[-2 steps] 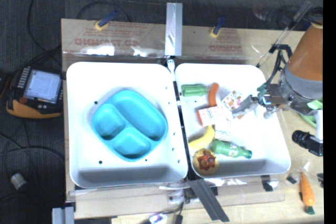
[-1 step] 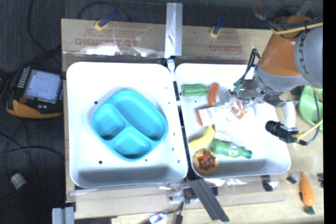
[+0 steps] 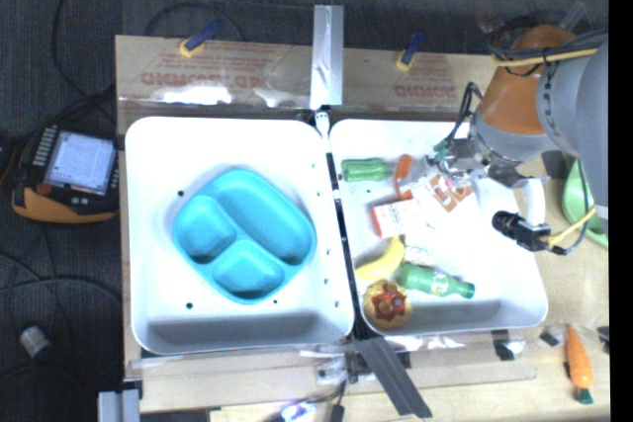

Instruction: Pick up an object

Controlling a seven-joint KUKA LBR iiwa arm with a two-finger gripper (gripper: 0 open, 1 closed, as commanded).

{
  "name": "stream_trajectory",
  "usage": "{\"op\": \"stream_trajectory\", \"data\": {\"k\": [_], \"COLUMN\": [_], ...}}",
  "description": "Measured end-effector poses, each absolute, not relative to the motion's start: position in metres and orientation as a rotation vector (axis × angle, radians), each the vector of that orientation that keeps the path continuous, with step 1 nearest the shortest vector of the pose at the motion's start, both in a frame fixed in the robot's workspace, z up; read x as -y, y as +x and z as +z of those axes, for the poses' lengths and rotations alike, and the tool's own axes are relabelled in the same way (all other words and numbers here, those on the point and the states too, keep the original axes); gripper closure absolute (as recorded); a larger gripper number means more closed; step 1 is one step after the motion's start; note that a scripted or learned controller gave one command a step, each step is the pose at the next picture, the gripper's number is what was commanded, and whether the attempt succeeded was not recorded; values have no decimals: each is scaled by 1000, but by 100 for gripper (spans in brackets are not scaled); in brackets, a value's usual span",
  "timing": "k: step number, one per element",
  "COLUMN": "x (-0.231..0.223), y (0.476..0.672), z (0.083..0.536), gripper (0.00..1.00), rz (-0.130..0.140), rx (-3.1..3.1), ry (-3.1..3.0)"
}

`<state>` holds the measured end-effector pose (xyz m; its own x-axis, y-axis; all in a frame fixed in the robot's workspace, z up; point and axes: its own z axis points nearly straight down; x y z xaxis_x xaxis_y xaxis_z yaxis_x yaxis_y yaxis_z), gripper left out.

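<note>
My gripper hangs over the back right part of the right bin, on the grey arm with its orange band. Just below it lies a small orange and white packet, touching or nearly touching it. Further left are an orange carrot-like piece and a green bottle lying on its side. A red and white carton and a white packet lie mid-bin. Nearer the front are a banana, a second green bottle and a round red-brown thing.
The left bin holds a blue tray with three compartments. An orange carrot lies on the bench to the right of the bins, and a green object sits behind the arm. A handheld screen rests on the floor at left.
</note>
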<state>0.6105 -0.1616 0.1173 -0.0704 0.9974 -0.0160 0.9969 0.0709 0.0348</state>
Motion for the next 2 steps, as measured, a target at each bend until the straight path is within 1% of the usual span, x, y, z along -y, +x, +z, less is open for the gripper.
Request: {"op": "stream_trajectory", "data": {"k": [1,2], "x": [113,164], "y": [640,634], "z": [110,110], "gripper": [0,0], "rz": [18,39], "rx": [-2481,-2444], "ry": [1842,1894]}}
